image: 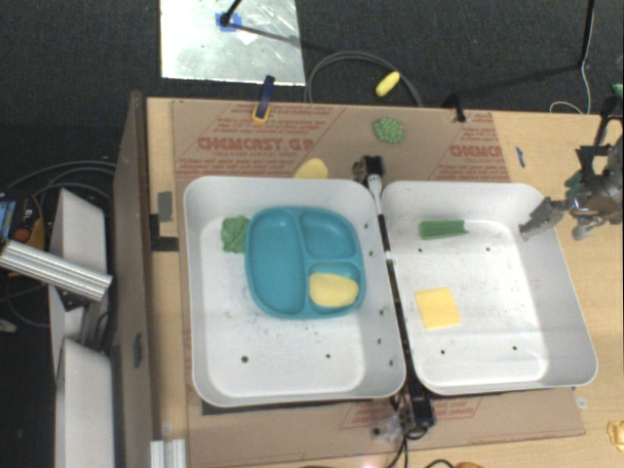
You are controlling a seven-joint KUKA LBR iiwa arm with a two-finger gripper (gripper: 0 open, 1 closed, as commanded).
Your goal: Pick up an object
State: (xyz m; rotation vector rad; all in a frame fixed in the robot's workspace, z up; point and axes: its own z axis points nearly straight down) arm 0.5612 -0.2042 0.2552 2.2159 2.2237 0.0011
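Gripper (546, 217) sits at the far right, cut off by the picture's edge, its metal tip reaching over the rim of the right bin (565, 359); its finger state cannot be told, and nothing is seen between them. Only scraps of grey metal and cabling show behind it, blurred and hard to read.

At far left, a grey bar (54, 269) and white panels (73, 359) run out of view. The cardboard sheet (234, 135) under both bins carries red print reading "CHEMCAST", once upright at left and once again at right, where it is partly hidden by the bin.

The left bin (210, 291) holds a blue divided tray (283, 271) near its middle. A yellow piece (333, 289) lies in the tray's lower right compartment. A green leafy piece (234, 233) lies on the bin floor, touching the tray's left edge. Just behind this bin's back rim, a yellow lump (312, 170) is half hidden.

On the cardboard behind the bins lie a blue-and-yellow clip (263, 100), a green bumpy disc (389, 130) and, on the dark floor, a yellow plug (388, 84) on a cable.

The right bin holds a green bar (442, 228) near its back wall and a yellow square (438, 308) nearer the middle, well apart from each other. The green bar is the one nearer the gripper, though apart from it.
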